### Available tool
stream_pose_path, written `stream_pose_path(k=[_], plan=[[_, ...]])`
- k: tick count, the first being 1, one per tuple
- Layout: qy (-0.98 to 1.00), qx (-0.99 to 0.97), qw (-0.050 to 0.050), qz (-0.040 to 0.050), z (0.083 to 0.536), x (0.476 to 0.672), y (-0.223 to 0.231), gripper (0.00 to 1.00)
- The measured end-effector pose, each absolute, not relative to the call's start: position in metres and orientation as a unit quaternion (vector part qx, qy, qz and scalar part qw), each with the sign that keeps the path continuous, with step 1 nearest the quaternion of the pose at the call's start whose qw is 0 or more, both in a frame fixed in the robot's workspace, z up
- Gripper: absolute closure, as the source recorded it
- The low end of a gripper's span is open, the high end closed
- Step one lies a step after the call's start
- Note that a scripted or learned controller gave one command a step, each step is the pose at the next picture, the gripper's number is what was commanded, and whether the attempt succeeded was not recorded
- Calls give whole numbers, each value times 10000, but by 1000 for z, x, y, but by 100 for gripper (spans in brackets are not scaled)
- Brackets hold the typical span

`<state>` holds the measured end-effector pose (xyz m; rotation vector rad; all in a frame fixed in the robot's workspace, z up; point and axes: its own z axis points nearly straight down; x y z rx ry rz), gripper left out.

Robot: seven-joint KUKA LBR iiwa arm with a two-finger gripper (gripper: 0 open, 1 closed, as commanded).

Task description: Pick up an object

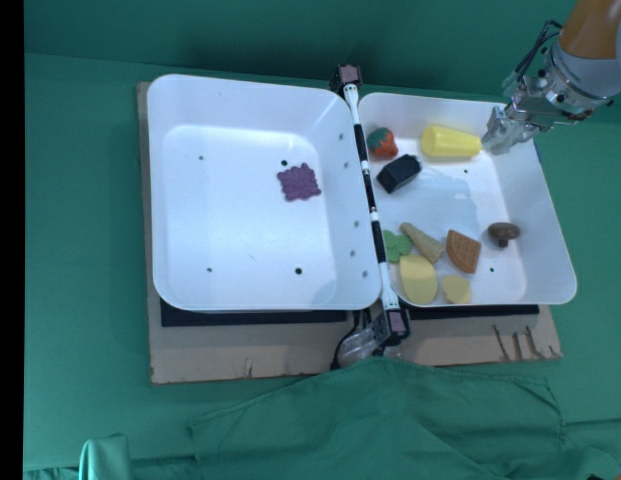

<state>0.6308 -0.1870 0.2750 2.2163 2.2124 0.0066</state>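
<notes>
Yellow toy piece (450,142) lying on its side in the far part of the right bin (550,268), just beside the gripper (497,138) hanging at its right end. Impossible to tell whether spread or pressed together, or touching the piece. Nearby to the left, a red piece (382,143) and a black block (398,173). Over in the left bin (190,98), a purple piece (299,182).

Open floor mid right bin (535,183), toys crowding its front and left; purple piece (299,181) alone in left bin (180,103).
</notes>
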Motion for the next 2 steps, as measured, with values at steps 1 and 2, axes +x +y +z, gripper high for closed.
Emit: stream_pose_path(k=[1, 2], plan=[[7069, 7072, 87, 44, 377, 668, -184, 100], [7066, 7076, -18, -15, 296, 619, -143, 100]])
